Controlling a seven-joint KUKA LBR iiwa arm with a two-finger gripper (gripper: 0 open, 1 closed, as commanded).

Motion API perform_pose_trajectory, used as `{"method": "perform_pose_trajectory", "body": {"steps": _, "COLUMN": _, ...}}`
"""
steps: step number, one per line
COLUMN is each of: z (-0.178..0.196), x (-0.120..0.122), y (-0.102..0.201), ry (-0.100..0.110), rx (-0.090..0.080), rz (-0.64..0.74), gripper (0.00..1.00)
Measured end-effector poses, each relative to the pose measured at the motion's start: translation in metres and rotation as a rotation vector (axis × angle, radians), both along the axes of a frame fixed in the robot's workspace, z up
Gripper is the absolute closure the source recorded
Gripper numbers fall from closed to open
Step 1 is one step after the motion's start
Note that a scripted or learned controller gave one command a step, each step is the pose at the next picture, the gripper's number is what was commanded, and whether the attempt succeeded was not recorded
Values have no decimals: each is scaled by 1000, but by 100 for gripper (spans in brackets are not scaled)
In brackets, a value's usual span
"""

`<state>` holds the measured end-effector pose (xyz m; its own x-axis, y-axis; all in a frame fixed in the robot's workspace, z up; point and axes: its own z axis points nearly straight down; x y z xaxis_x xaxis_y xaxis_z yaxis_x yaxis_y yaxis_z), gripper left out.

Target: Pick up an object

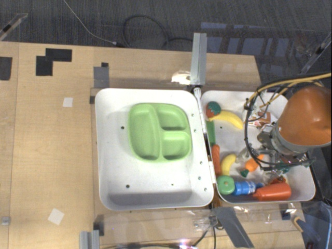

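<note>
From above, the claw [264, 162] hangs low in the right bin [306, 193]; its fingers' spread cannot be told. An orange piece [251, 165] lies just left, a banana [227, 119] beyond. The green tray [158, 131] sits far left.

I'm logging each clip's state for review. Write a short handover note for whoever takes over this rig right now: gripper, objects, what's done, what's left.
Gripper: the arm hangs over the right bin, its wrist hiding the fingers, so open or shut cannot be told.
Objects: all toys sit in the right bin: banana near the top, yellow piece, green round piece, blue bottle, orange-red carrot-like toy along the bottom edge. The left bin holds a green divided tray.
Done: no grasp visible.
Left: pick up an object and lift it.
</note>
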<state>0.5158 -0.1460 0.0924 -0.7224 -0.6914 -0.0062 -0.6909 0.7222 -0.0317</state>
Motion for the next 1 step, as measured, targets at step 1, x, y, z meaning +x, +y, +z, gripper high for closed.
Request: {"method": "perform_pose_trajectory", "body": {"steps": 1, "z": 0, "x": 1, "y": 2, "ry": 3, "rx": 9, "rz": 124, "gripper": 0}}
